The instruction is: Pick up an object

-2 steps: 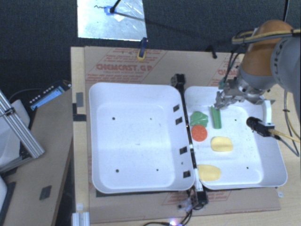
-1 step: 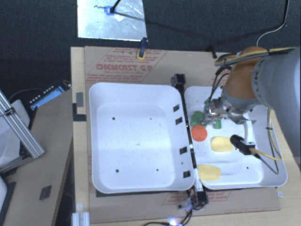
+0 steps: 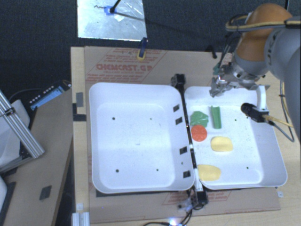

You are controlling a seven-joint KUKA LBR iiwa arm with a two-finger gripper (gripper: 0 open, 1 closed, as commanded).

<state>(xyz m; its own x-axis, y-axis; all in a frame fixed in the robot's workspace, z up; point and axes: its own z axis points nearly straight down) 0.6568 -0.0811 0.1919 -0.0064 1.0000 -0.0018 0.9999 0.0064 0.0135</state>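
The right bin (image 3: 270, 157) holds several small things. A green stick (image 3: 216, 117) lies upright in the picture beside a leafy green piece (image 3: 199, 117). Below them sits a red-orange round piece (image 3: 199, 133). Further down are a yellow lump (image 3: 221, 144) and a second yellow lump (image 3: 209, 172) near the bin's front left corner. My gripper (image 3: 219, 89) hangs over the back left part of the right bin, above and apart from the green stick. Nothing shows between its fingers.
The left bin (image 3: 136, 135) stands beside the right one, with a black hinge strip (image 3: 186, 135) between them. Both rest on a cardboard sheet (image 3: 124, 65). A shiny metal plate (image 3: 112, 13) lies behind the bench.
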